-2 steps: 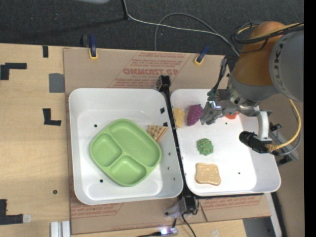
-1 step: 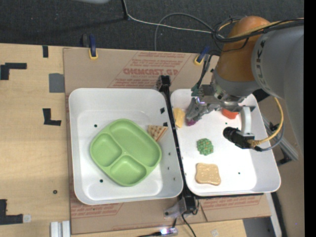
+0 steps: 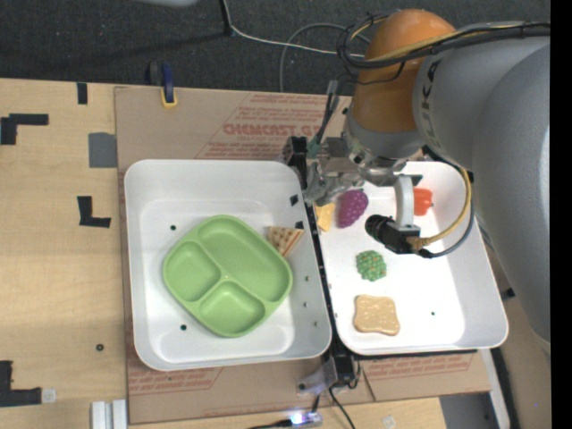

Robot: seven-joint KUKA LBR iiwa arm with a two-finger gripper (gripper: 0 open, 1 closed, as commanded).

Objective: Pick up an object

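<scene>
You see the grey two-finger gripper poised at centre frame beside a purple plastic grape bunch in the right white bin, its grip state impossible to tell.

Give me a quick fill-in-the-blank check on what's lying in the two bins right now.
The green divided plate sits in the ____ bin.
The waffle-patterned wedge lies against the plate's ____ edge.
In the right bin, the slice of toast lies nearer the camera than the green ____.
The bunch of grapes is ____ in colour.

Missing words: left; right; broccoli; purple
</scene>
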